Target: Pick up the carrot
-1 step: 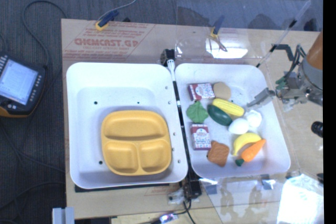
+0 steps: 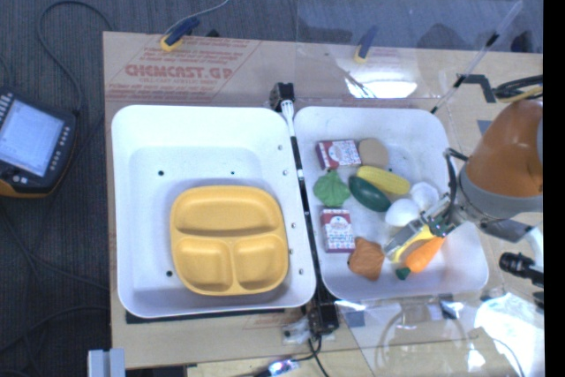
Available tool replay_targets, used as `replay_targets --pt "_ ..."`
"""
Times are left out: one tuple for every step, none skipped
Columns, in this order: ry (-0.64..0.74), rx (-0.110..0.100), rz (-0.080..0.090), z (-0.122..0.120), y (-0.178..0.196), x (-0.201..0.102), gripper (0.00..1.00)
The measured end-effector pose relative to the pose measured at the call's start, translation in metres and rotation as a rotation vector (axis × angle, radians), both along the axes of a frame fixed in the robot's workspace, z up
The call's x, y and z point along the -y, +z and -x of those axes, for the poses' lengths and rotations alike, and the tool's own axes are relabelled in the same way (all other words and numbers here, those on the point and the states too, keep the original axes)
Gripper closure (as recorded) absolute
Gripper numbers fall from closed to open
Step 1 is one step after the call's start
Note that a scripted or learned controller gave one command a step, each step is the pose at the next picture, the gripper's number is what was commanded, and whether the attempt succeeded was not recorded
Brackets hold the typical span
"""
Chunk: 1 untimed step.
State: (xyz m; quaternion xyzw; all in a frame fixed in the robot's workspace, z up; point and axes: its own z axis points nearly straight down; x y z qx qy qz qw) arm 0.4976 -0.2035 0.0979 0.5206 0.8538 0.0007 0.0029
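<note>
The carrot [image 2: 424, 254] is orange with a green tip pointing down-left. It lies in the right bin [image 2: 463, 278] near the front right corner. My gripper [image 2: 413, 236] reaches in from the right, just above and to the left of the carrot, touching or nearly touching its upper side. A small yellow piece [image 2: 426, 234] shows beside the gripper. The arm's orange band [image 2: 510, 156] hangs over the bin's right wall.
Crowded around the carrot are a white egg [image 2: 402, 212], a brown food piece [image 2: 366, 259], two red boxes [image 2: 337, 230], a green leaf [image 2: 331, 188], corn [image 2: 381, 180] and a dark green vegetable [image 2: 369, 195]. The left bin [image 2: 141, 146] holds a yellow divided tray [image 2: 229, 238].
</note>
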Motion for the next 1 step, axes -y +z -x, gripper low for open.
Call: replay_targets --pt "-0.002 -0.001 -0.005 0.0003 0.0081 -0.0024 1.0"
